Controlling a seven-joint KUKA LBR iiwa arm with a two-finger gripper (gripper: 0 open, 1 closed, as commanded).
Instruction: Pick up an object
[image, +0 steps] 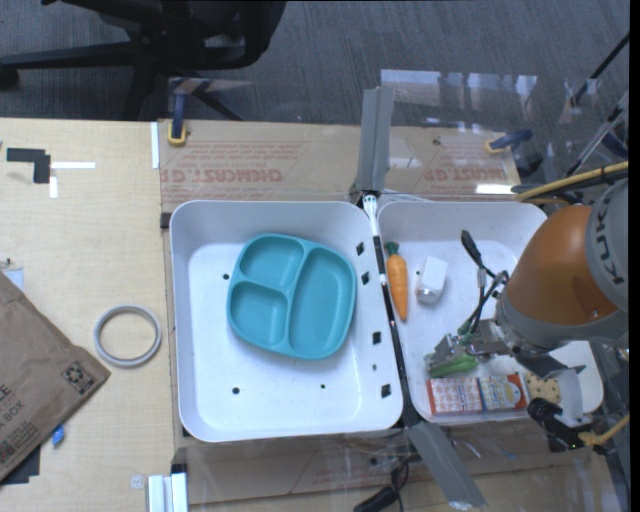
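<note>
Carrot (398, 285) and white block (432, 279) crowd the right bin (440, 212).

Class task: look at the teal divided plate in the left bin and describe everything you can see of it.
The teal plate looks like smooth moulded plastic, a rounded rectangle with raised ridges splitting it into three compartments: two smaller ones on its left side, one long one on its right. It lies flat, right way up, slightly rotated, near the middle of the left bin, resting on the bin's white floor. Nothing lies in it or touches it otherwise.

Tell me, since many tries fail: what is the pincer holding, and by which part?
It cannot be told. The pincer sits low in the right bin over a green item, but no grip shows.
</note>
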